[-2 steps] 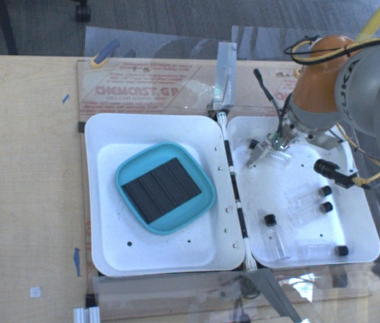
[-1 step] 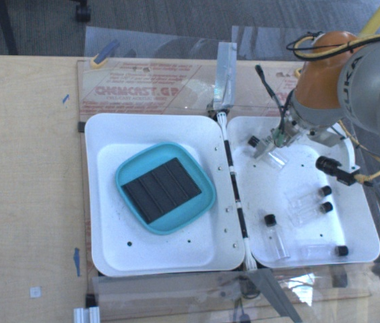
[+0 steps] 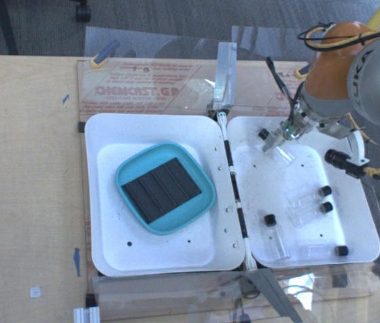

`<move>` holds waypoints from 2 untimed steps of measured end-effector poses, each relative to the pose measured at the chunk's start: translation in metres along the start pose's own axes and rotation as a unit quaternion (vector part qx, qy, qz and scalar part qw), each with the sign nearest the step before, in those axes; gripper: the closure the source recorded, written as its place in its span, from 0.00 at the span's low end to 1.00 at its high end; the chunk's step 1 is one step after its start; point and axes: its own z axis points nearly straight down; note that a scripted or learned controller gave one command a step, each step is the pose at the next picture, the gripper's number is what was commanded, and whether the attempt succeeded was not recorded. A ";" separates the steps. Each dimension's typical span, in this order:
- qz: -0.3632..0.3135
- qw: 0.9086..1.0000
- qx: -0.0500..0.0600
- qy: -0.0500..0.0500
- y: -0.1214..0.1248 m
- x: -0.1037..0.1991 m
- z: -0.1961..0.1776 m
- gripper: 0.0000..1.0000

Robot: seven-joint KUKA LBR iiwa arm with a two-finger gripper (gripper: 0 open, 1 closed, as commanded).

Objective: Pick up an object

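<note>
A pale wooden bench [image 3: 21,180] carries my two shallow white bins, with grey carpet beyond. In the left bin [image 3: 102,247] a teal square plate [image 3: 131,167] lies tilted, with a dark ribbed slab [image 3: 162,190] on top of it. Across the divider, the right bin [image 3: 365,241] holds several clear vials with black caps: one [image 3: 275,235] near the front, a pair [image 3: 308,204] in the middle, another [image 3: 325,251] by the front rim. My gripper [image 3: 279,137] sits low at the back of this bin, and a clear vial [image 3: 271,140] seems to lie at its tip. I cannot tell how the gripper is set, or whether it has that vial. My worry is the glassy, round tubes: they are hard to see against white, and could roll or squirt away if I close off-centre.
</note>
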 end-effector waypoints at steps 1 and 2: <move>-0.027 1.000 0.005 0.003 0.004 0.009 0.027 1.00; -0.027 1.000 0.006 0.007 0.004 0.012 0.026 0.00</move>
